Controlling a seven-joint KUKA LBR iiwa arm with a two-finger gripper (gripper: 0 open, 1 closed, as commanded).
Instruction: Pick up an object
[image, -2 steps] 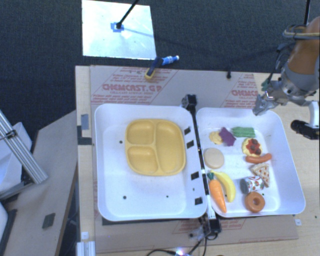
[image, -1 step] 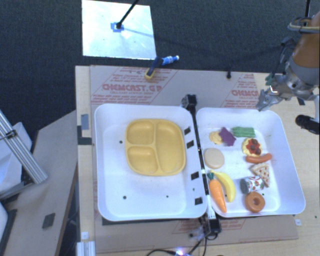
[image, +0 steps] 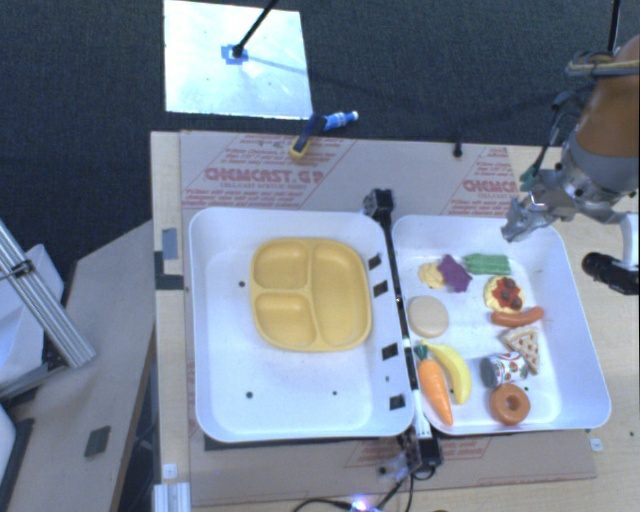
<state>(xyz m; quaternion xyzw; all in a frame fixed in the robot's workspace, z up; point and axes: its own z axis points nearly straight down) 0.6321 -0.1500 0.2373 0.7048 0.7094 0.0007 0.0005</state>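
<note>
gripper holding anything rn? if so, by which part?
Nothing held. The gripper hangs above the right bin's upper right corner, with no toy between its fingers.

A dark carpeted floor (image: 80, 110) is seen around a pale wooden bench (image: 170, 300). On the floor beyond the bench, a shiny square metal plate (image: 235, 60) is laid, and light is reflected from it. The bench top is covered by a brown printed cardboard sheet (image: 265, 175). At the left edge, a slanted aluminium rail (image: 40, 300) is seen.
</note>
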